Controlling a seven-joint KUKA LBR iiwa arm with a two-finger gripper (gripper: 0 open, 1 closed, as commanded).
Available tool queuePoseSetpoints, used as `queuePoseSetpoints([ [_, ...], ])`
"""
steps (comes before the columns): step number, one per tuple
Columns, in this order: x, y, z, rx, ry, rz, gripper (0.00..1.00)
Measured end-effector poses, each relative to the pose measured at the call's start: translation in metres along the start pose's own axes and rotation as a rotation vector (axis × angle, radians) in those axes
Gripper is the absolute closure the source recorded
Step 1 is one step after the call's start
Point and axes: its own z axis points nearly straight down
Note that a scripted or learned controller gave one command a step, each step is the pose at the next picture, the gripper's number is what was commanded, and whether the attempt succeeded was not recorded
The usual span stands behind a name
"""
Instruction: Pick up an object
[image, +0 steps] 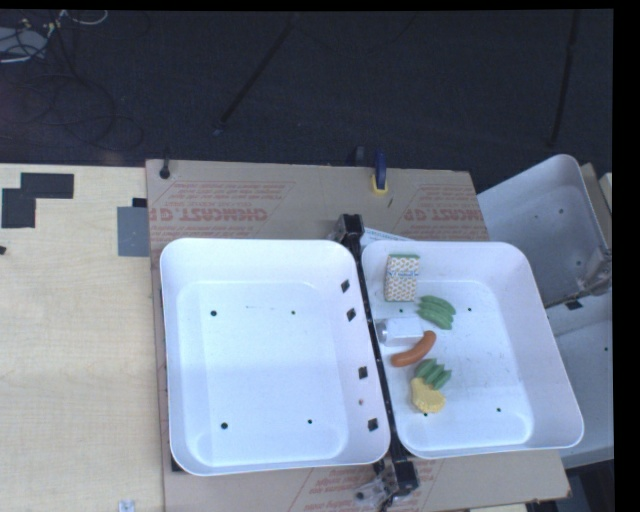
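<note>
Bench (70, 330) wood lies open along the left edge, with dark patches near its far left corner. A cardboard sheet (260, 205) carries both bins, and a small blue and yellow clamp (380, 172) sits on its far edge. The left bin (170, 350) shows its white floor from wall to wall, marked by four small dark dots. Black clips (362, 372) run down the seam where the two bins touch.

In the right bin (560, 390), all the things to pick crowd the left wall. A speckled box (402, 277) stands near the far left corner. Just below it lies a green toy (437, 311), then a pale clear piece (399, 328) close to the wall, touching an orange sausage (413, 348). A green and yellow toy (429, 387) sits nearest the front. The right half of this bin's floor is open up to its right wall.

A grey plate (535, 215) rises beyond the right bin's far right corner. I cannot tell the gripper's state.
</note>
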Motion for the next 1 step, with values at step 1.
queuePoseSetpoints([
  [1,0.0591,0.0585,-0.031,0.006,0.005,-0.007,1.0],
])
